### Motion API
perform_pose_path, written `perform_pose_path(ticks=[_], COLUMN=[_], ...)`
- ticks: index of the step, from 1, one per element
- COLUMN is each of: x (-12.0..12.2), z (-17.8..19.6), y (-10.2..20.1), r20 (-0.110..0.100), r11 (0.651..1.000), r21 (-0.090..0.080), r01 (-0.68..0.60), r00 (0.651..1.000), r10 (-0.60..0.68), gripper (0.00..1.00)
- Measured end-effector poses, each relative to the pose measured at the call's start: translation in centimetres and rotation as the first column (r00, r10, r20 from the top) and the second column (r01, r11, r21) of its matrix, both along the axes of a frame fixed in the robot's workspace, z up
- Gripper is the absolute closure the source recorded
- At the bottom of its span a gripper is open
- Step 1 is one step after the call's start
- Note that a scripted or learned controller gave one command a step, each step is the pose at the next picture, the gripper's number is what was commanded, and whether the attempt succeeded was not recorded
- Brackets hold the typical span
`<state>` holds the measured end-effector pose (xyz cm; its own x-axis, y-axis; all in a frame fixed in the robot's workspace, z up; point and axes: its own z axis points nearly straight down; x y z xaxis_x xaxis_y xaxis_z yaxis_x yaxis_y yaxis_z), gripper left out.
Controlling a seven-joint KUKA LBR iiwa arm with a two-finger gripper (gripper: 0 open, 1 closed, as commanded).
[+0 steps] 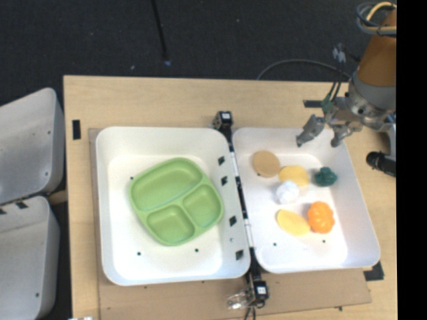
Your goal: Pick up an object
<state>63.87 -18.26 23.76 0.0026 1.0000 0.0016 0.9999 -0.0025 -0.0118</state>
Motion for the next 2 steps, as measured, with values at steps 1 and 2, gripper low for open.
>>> perform_pose_path(ticks=[1, 2], x=[0.2, 0.9], z=[0.8, -3.7], y=[0.0, 0.0], r20=[0.013, 0.010], r11=[1.000, 1.000], r21=[-0.002, -0.003], r01=[-0.002, -0.006], r00=[1.000, 1.000], r10=[0.002, 0.006], gripper=[0.00, 0.00])
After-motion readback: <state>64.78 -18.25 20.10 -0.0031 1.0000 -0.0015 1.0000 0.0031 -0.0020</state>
